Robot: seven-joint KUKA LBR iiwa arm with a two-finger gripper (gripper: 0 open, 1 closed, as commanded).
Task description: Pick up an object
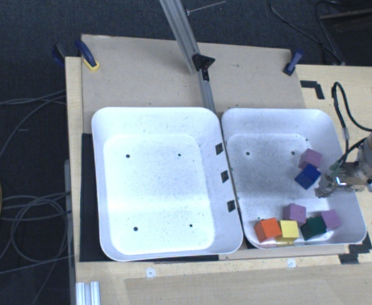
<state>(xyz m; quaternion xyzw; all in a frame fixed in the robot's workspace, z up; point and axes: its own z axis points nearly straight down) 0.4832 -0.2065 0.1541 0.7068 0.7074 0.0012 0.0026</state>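
Blue cube (308, 176) lies just left of the tool (331, 184).

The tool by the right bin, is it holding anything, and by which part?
Nothing shows in the tool. It sits beside the blue block, inside the right bin.

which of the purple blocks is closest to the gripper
The purple block above the blue block, high in the right bin; the other two purple ones lie lower, by the coloured row.
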